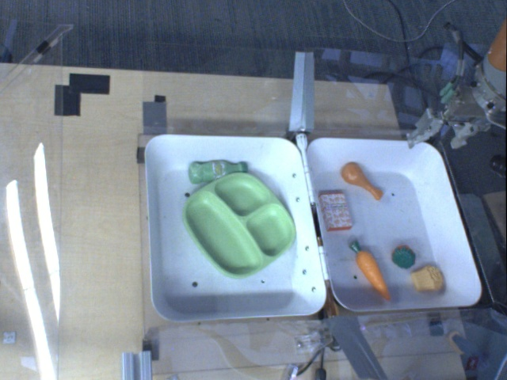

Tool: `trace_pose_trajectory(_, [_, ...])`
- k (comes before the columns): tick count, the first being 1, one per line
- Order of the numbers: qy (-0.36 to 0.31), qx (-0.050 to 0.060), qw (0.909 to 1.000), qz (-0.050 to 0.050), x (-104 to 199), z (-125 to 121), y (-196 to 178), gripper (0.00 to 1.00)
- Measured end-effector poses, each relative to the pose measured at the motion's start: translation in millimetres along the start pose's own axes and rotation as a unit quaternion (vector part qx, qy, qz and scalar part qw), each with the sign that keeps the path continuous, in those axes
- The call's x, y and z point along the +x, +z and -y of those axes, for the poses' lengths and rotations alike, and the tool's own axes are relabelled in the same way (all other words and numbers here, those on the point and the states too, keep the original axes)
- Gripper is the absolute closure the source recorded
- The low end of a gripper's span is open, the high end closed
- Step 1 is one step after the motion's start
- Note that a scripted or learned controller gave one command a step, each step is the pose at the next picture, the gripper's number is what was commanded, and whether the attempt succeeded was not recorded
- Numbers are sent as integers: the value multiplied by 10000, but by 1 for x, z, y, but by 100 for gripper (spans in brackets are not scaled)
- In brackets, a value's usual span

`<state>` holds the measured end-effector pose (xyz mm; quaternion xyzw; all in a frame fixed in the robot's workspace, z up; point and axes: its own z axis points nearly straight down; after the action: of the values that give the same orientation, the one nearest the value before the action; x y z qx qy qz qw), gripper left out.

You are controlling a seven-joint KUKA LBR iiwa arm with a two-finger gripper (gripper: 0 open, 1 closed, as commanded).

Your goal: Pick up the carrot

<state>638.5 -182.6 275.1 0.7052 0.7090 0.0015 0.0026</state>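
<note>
The carrot (371,269) is orange with a small green top and lies in the front half of the right bin (444,212), its tip pointing toward the front right. My gripper (440,131) hangs over the far right corner of that bin, well behind the carrot. It is open, with nothing between its fingers (418,132).
The right bin also holds an orange drumstick-shaped toy (360,180), a red and white box (335,210), a small green round piece (404,256) and a tan piece (428,279) close to the carrot. In the left bin (158,236) lie a green divided plate (239,222) and a green bottle (217,169).
</note>
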Motion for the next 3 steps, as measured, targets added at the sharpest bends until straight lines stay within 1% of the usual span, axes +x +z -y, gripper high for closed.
trace_pose_trajectory(1, [-1015,2,9948,-6,24,30,170,0])
trace_pose_trajectory(2, [-944,-27,9955,1,34,135,185,0])
trace_pose_trajectory(3, [-872,-55,9962,0,96,147,184,0])
